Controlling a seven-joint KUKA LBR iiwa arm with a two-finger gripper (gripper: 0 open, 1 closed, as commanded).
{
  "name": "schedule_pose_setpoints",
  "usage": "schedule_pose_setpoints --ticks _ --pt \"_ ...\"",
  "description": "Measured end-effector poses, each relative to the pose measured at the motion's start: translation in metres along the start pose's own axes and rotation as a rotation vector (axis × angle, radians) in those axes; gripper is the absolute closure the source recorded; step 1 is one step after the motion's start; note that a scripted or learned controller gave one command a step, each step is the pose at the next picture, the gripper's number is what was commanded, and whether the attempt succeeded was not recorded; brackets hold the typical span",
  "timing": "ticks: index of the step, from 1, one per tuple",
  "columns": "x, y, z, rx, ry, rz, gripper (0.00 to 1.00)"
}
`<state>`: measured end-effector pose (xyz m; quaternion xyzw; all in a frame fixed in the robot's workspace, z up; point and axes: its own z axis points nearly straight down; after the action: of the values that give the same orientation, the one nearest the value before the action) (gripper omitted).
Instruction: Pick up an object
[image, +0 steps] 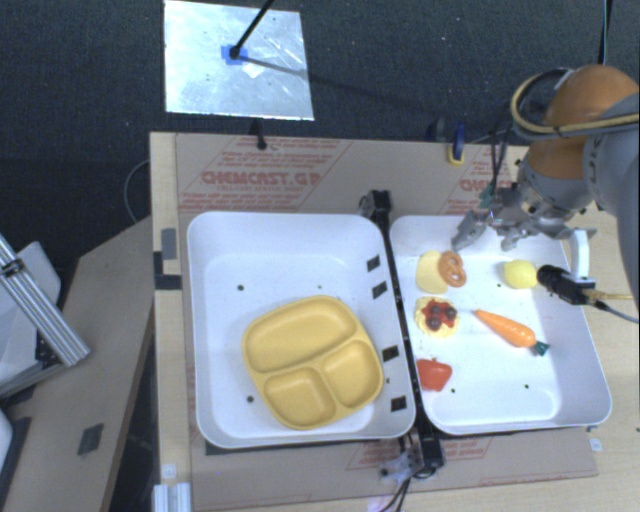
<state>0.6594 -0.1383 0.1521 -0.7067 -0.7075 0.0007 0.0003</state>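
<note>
Several toy foods lie in the right bin (575, 400): a pale yellow piece with an orange ring (441, 270), a yellow lemon (519, 273), an orange carrot (505, 327), a small berry tart (438, 315) and a red pepper (433, 374). My gripper (491, 236) hangs over the back of that bin, above and between the ring piece and the lemon. Its fingers stand spread, open, with nothing between them.
A yellow divided plate (313, 360) rests in the left bin (230, 250). A raised divider (392, 300) with black clips runs between the two bins. A shiny sheet (238, 60) lies beyond the bench at the back.
</note>
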Motion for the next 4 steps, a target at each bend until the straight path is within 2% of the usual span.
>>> schedule_pose_setpoints --ticks 1,2,4 --pt "-0.006 0.003 0.059 -0.001 0.000 0.000 0.00" --pt "-0.006 0.005 0.045 -0.008 -0.001 -0.001 1.00" --pt "-0.008 0.000 -0.084 -0.009 -0.001 -0.002 1.00"
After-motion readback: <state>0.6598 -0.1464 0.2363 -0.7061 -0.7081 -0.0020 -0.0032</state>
